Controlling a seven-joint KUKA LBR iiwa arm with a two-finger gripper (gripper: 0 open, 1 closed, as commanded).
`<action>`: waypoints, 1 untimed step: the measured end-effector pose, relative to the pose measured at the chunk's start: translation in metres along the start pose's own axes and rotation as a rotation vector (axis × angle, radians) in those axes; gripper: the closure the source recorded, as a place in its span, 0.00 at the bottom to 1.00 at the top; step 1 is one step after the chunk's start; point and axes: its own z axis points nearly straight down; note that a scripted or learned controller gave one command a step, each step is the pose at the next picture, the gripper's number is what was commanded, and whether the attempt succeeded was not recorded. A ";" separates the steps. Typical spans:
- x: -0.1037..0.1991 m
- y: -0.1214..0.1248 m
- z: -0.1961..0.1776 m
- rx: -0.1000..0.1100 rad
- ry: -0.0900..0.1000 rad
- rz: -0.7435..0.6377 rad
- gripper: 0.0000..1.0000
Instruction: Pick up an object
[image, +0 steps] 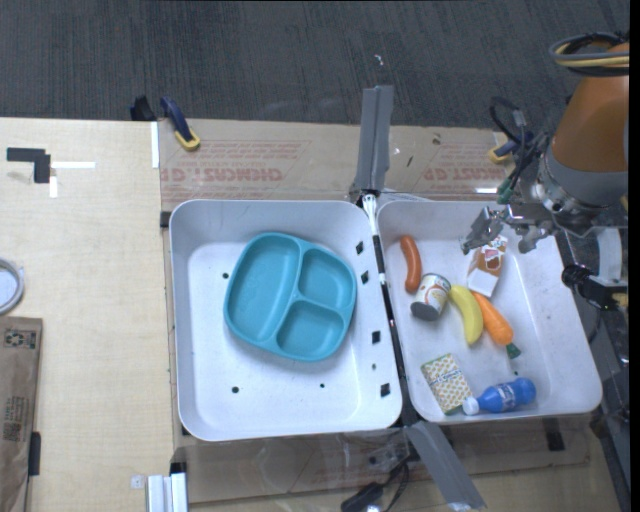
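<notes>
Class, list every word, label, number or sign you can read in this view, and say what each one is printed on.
Red lettering on the cardboard sheet behind the bins: upside down, too blurred to read.
Recycling-type symbol on the brown paper bag at the left edge; no words legible.
Labels on the can, small carton and blue bottle: too small to read.

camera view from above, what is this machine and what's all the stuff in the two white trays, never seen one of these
This is one picture from a camera fixed over a bench, looking down at a slant. The grey and orange shape at the right is a robot arm, driven by a program. Its claw hangs over the right bin, just above a small carton; I see nothing gripped in it. The job is to pick up an object. That bin also has a sausage, a can, a banana, a carrot, a cracker packet and a blue bottle. The left bin has a blue divided plate.
</notes>
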 end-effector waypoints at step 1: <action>-0.030 0.005 0.125 0.001 0.001 0.337 0.00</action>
